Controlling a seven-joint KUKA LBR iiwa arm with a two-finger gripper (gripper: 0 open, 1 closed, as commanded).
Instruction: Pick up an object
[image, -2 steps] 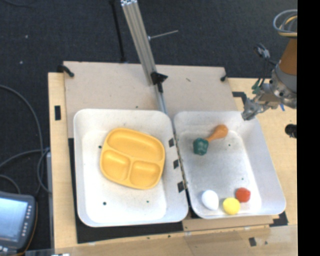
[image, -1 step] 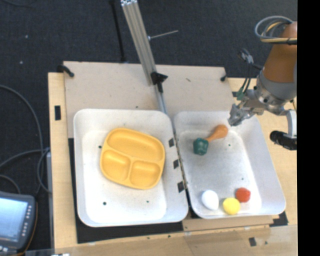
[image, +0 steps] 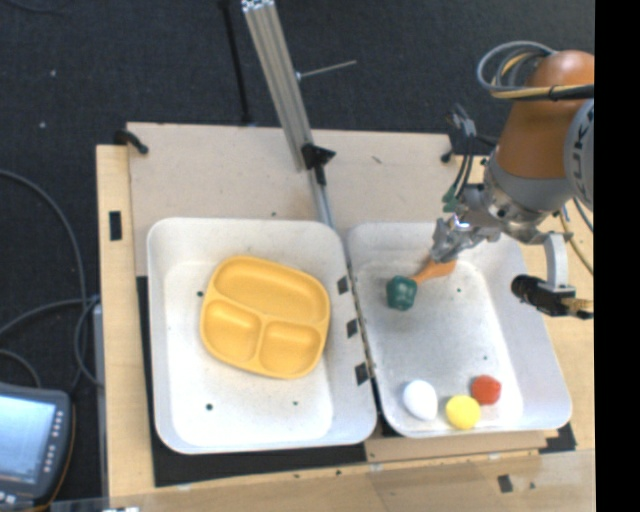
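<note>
**Robot arm reaches over right-hand bin, carrot at its fingertips**

Here, the gripper (image: 452, 243) hangs over the far part of the right bin (image: 530, 350), its metal fingers pointing down and toward the left. An orange carrot-shaped piece (image: 434, 269) lies directly beneath them, its upper end running under the fingertips, but the fingers blur into the wrist hardware and I cannot tell whether they are apart, together or clamped on it. The carrot's leafy green end (image: 402, 293) rests on the bin floor just beside it. Above the gripper the grey arm (image: 525, 195) carries its orange band (image: 545, 110), and the rest of the arm is cut off at the right. A black fitting (image: 545, 293) juts in near the bin's right rim; its nature is hard to make out.

Along the near edge of the same bin lie a white egg-like ball (image: 420, 399), a yellow ball (image: 462, 411) touching it, and a small red object (image: 486, 389) just beside that. The left bin (image: 175, 400) holds a yellow divided plate (image: 265, 316). Both bins sit on a pale wooden bench (image: 200, 160), from whose far side an aluminium post (image: 285, 90) rises at a slant. Dark carpet (image: 80, 70) surrounds it, with cables trailing at the left and a screen (image: 30, 440) partly cut off in the near left corner.
</note>
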